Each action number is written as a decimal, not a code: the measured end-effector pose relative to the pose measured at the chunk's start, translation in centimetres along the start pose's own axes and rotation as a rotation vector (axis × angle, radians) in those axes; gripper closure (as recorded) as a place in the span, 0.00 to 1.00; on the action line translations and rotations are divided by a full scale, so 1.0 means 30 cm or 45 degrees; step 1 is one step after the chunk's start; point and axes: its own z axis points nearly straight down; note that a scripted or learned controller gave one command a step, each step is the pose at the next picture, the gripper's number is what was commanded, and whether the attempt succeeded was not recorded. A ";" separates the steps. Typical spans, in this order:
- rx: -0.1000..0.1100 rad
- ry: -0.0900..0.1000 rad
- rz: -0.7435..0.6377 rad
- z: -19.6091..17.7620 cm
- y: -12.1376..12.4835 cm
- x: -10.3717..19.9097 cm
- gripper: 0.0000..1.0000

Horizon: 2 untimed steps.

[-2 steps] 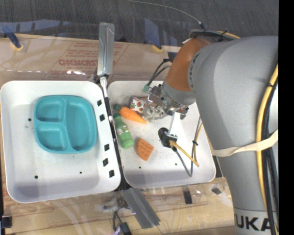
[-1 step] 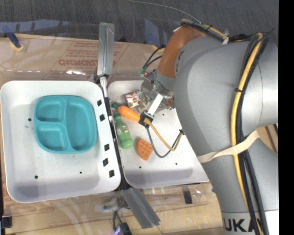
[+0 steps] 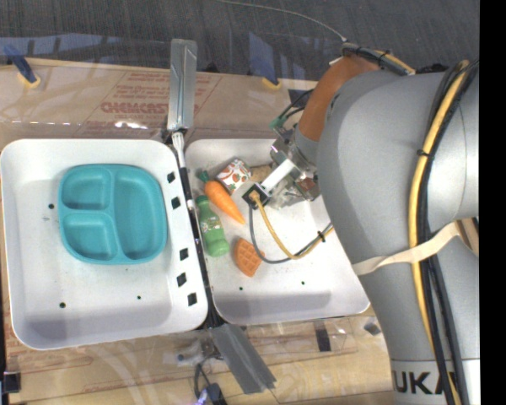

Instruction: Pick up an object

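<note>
Grey arm [image 3: 388,167], bulky, covers the outer side of the right bin [image 3: 312,285]. Its orange band [image 3: 329,87] sits at the far edge of that bin, and the wrist angles down from there into the bin's far half. The jaws are low over the bin floor at the wrist end. Whether they are open or closed cannot be told, as the wrist body hides them. Nothing is seen gripped.

White bins lie side by side on the brown surface [image 3: 67,91], their inner walls touching. The left bin [image 3: 34,294], well apart from the jaws, carries a teal divided plate [image 3: 114,212] lying flat with three compartments.

All loose items in the right bin lie between the jaws and the dividing wall:
- Green bottle [image 3: 211,230], on its side along the dividing wall, farthest from the jaws.
- Orange carrot [image 3: 223,201], lying slantwise, just beside the bottle and nearer to the jaws.
- White cup with red markings [image 3: 234,174], tipped over, close to the jaws, its edge touching or nearly touching the carrot's thick end.
- Orange waffle piece [image 3: 247,258], flat on the floor, near the bottle's base and apart from the jaws.
</note>
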 end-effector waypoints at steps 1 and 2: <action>-0.004 0.005 0.396 -0.003 0.048 -0.047 1.00; -0.001 0.000 0.402 0.000 0.177 -0.053 1.00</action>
